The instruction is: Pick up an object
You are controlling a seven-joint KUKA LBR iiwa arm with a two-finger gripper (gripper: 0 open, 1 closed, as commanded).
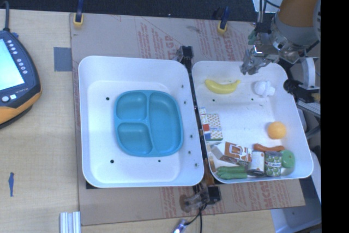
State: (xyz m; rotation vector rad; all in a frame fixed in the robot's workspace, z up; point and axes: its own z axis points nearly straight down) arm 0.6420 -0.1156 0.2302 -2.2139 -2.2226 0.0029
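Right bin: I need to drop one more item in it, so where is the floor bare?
In the right bin, the middle floor is bare, bordered by the banana, orange ball and small card. The near edge is crowded with packets and cans. The gripper hovers at the far rim.
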